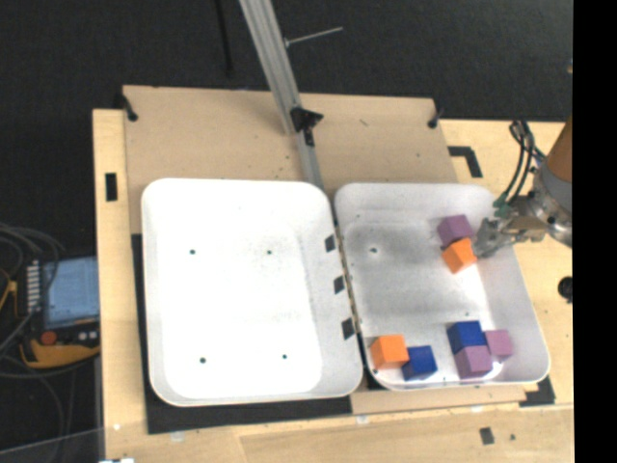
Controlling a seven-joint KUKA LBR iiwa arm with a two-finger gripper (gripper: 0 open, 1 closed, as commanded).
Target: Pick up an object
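My gripper (pixel 490 236) reaches in from the right over the right bin (pixel 405 287), near its upper right part. Just to its left lie a purple block (pixel 453 229) and, below that one, an orange block (pixel 459 255). The orange block touches or nearly touches the gripper's tip; I cannot tell whether it is held. Along the bin's front edge sit another orange block (pixel 389 350), two blue blocks (pixel 419 362) (pixel 466 336) and two purple blocks (pixel 472 360) (pixel 499 343).
The left bin (pixel 241 287) stands beside the right one. A slanted metal pole (pixel 275 66) rises from the back between the bins. A blue device (pixel 67 292) with cables lies off the bench at the left.
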